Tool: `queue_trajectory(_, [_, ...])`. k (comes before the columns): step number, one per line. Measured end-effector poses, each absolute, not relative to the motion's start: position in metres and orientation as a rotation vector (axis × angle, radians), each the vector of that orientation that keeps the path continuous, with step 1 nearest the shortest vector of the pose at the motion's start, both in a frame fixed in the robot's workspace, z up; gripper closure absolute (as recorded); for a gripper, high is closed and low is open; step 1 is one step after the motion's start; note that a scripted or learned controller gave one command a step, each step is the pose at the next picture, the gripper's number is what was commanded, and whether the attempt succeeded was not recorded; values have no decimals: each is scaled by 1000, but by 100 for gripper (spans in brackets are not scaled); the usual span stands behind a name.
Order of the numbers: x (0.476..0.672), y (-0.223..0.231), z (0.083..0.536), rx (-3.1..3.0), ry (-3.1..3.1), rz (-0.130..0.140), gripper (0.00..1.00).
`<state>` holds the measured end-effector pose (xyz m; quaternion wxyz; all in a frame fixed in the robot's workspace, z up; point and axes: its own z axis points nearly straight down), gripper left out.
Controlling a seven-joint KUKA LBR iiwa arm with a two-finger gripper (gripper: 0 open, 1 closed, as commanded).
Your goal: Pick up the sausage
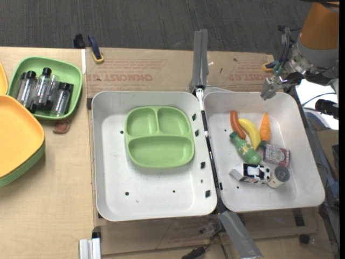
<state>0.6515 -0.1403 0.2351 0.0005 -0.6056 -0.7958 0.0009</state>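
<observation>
The left white bin (108,188) holds a green divided plate (159,136). The right white bin (302,190) holds the red sausage (236,123) at its far left, touching a banana (250,131), near a carrot (264,127). The gripper (269,88) hovers over the bin's far right rim, holding nothing; its opening cannot be made out.

Banana (249,131) and green bottle (245,149) crowd the sausage (236,124); its left lies open.
</observation>
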Motion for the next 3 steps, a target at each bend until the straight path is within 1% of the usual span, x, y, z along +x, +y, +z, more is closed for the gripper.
queue_trajectory(1, [659,-175,92,-2139,-2302,0,100])
queue_trajectory(2, [651,-208,92,-2584,-1789,2,100])
queue_trajectory(3, [597,-162,92,-2434,-1984,2,100])
